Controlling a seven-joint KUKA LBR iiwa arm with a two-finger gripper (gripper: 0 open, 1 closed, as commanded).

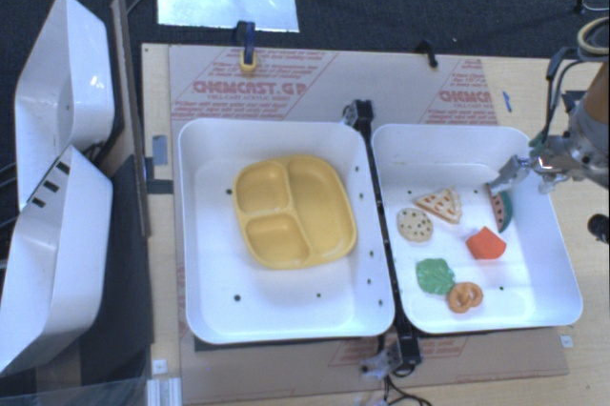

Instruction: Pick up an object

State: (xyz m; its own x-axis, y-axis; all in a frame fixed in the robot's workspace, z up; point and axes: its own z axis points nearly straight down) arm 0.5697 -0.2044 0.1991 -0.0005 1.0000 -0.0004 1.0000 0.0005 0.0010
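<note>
Watermelon slice (501, 208) lies near the right bin's (562, 299) far right wall, the gripper (512, 172) poised just above it; whether its fingers are spread or closed cannot be told at this slant. Beside the slice sit a pizza wedge (439, 204), cookie (414, 224), orange block (486, 244), green leaf (435, 275) and pretzel (465, 296). A yellow tray (294, 210) fills the left bin (214, 299).
</note>
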